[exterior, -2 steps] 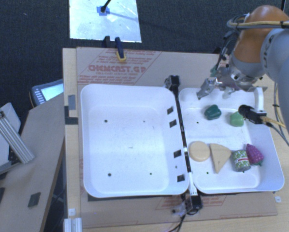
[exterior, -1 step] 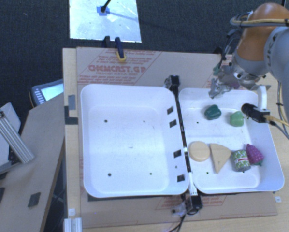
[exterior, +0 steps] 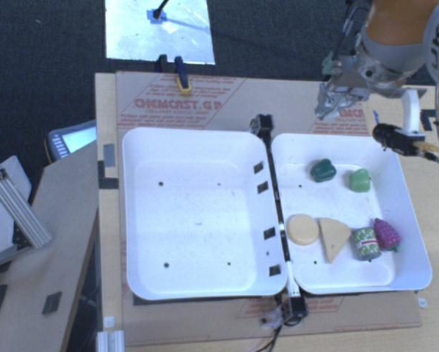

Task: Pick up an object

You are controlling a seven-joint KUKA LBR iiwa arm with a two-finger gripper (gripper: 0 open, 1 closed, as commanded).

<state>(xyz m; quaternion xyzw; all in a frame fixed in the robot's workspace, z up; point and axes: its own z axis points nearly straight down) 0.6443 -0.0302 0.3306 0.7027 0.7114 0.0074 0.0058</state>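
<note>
The right bin (exterior: 407, 196) holds several small objects. A dark green pepper (exterior: 323, 170) and a light green piece (exterior: 360, 180) lie near its back. A round beige disc (exterior: 303, 229), a tan cheese wedge (exterior: 334, 237), a small patterned can (exterior: 365, 243) and a purple grape bunch (exterior: 386, 235) lie toward its front. My gripper (exterior: 327, 108) hangs above the bench just behind the right bin's back edge, up and slightly right of the dark green pepper. Nothing shows between its fingers.
The left bin (exterior: 131, 196) stands beside the right one, joined by a black hinge strip (exterior: 272, 196). A shiny metal sheet (exterior: 159, 20) lies behind the bench. A yellow and blue clamp (exterior: 181, 75) sits at the bench's back edge.
</note>
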